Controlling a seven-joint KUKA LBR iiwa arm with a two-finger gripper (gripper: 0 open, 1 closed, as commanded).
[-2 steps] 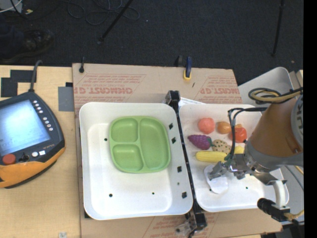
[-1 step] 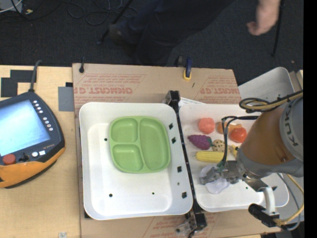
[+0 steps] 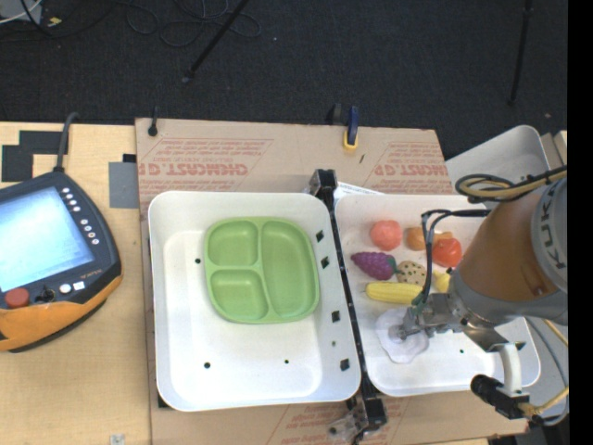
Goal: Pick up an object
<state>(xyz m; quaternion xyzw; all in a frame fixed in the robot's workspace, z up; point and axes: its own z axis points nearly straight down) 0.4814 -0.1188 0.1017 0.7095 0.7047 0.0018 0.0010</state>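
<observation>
In the right bin [image 3: 371, 369] lie several toy foods: a pink-red round fruit [image 3: 386, 235], a purple grape bunch [image 3: 373, 264], a yellow banana [image 3: 394, 293], a speckled cookie [image 3: 410, 272], an orange piece [image 3: 416, 238] and a red-orange one [image 3: 447, 250]. A flat white piece [image 3: 404, 347] rests on the bin floor. My gripper [image 3: 410, 327] reaches in from the right and hangs low just over that white piece, right below the banana. The arm's body hides part of the bin's right side.
The left bin [image 3: 176, 341] holds a green divided plate [image 3: 260, 270]. A teach pendant [image 3: 51, 248] lies on the bench at far left. Cardboard [image 3: 241, 160] lines the bench behind the bins, with a yellow-blue clamp [image 3: 351, 130] at its back edge.
</observation>
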